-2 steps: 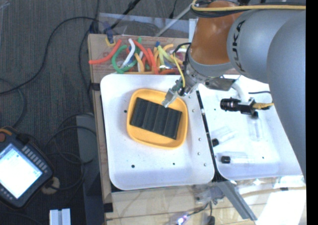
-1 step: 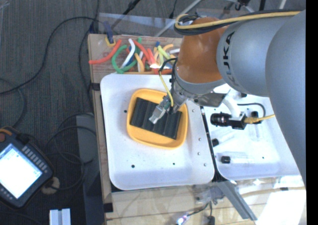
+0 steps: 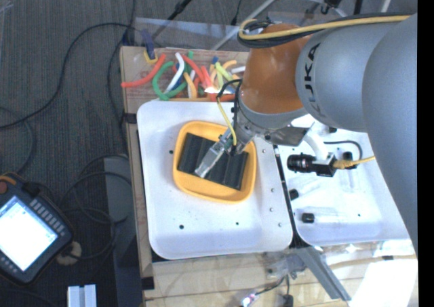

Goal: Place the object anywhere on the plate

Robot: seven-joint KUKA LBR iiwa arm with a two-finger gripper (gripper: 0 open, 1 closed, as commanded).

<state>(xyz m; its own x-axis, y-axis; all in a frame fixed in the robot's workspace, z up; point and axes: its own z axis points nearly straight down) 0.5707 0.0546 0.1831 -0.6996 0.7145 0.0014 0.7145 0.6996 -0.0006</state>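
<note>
A yellow plate (image 3: 207,194) with a raised rim sits in the left bin (image 3: 203,231). On it lies a flat black ribbed block (image 3: 190,151) that covers most of the plate's floor. My gripper (image 3: 206,165) reaches down from the right and hangs right over the middle of the block, very close to its top or touching it. The arm's orange band and grey body hide the plate's far right corner.
The right bin (image 3: 352,221) holds a small black piece (image 3: 307,217) near its front left. A tangle of coloured cables (image 3: 182,74) lies on the bench behind the left bin. The arm's bulk covers the upper right of the scene.
</note>
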